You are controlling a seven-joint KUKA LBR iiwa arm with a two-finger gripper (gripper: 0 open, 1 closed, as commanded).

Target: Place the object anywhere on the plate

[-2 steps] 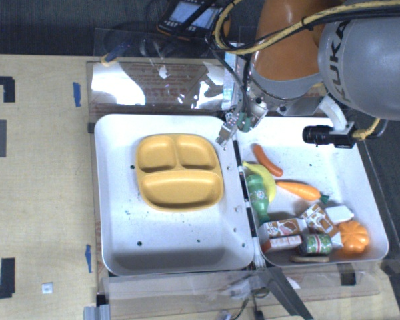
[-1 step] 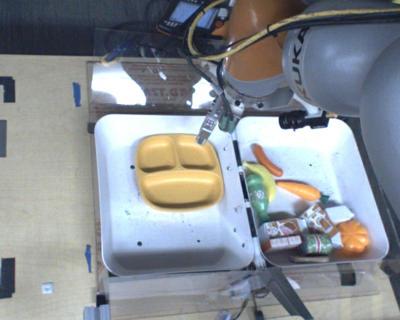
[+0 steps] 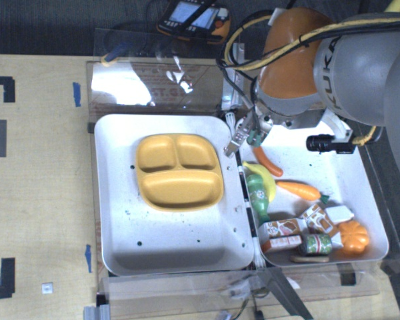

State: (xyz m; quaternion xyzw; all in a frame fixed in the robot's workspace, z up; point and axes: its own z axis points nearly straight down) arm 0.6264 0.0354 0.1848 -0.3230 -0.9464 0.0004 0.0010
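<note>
Gripper point(image 3: 243, 139) is hanging over the upper left corner of the right bin point(image 3: 370, 199), right by the divider between the two bins. Cannot tell how its grip is standing, too small and cluttered at the tip; nothing is visibly sitting in it. Grey arm point(image 3: 360, 65) with orange band point(image 3: 290, 52) is coming in from the upper right.

Objects are lying in the right bin: a red-orange chili pepper point(image 3: 267, 161) just below and right of the gripper, near it but not clearly touching. Below that, a yellow fruit point(image 3: 263, 181) and green bottle point(image 3: 258, 195) against the divider, an orange carrot point(image 3: 298, 189), small cartons point(image 3: 283, 235), a green can point(image 3: 318, 244) and a small orange pumpkin point(image 3: 352, 237) bunching at the bin's lower end.

Yellow plate point(image 3: 180, 172), three compartments, is sitting in the left bin point(image 3: 120, 232), left of the gripper across the divider, with nothing lying on it.
</note>
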